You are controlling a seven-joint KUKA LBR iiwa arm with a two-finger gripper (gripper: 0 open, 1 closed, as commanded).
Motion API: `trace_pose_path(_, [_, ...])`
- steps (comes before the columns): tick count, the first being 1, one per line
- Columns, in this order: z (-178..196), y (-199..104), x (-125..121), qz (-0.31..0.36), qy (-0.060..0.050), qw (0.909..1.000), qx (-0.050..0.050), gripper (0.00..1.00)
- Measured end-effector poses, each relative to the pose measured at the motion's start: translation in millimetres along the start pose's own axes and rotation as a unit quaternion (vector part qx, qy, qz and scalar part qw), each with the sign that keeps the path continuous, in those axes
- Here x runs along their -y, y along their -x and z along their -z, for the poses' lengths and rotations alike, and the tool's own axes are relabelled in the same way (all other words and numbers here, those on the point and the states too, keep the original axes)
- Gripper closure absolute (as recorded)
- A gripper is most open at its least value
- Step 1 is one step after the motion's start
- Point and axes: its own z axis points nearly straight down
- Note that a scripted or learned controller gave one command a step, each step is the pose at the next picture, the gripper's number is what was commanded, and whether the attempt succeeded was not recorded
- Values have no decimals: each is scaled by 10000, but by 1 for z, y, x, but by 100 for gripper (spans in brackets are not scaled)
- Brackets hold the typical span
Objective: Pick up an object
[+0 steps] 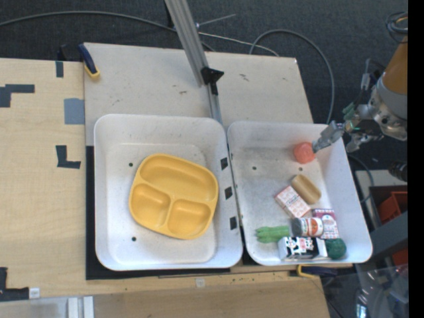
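My gripper (329, 138) reaches in from the right, over the far right rim of the right bin (265, 144). Just to its left lies a small salmon-pink ball (304, 153), close by the gripper tip. Further toward the front of that bin lie a tan block (307, 188), a pink-and-white checked packet (292, 201), a small dark jar with a red label (309, 227), a green toy (273, 233), a black-and-white carton (301, 246) and a dark green ball (336, 248). Nothing shows in the gripper.
The left bin (112, 177) holds a yellow divided plate (173, 195). A grey metal post (192, 38) slants up from between the bins at the back. Cables run across the dark floor behind the bench.
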Motion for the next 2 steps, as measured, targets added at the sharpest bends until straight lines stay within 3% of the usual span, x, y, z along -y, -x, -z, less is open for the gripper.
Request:
trace_pose_path(1, [0, 0, 0, 0, 0, 10000, 0, 0])
trace_pose_path(2, [-49, -7, -6, 1, -25, 10000, 2, 0])
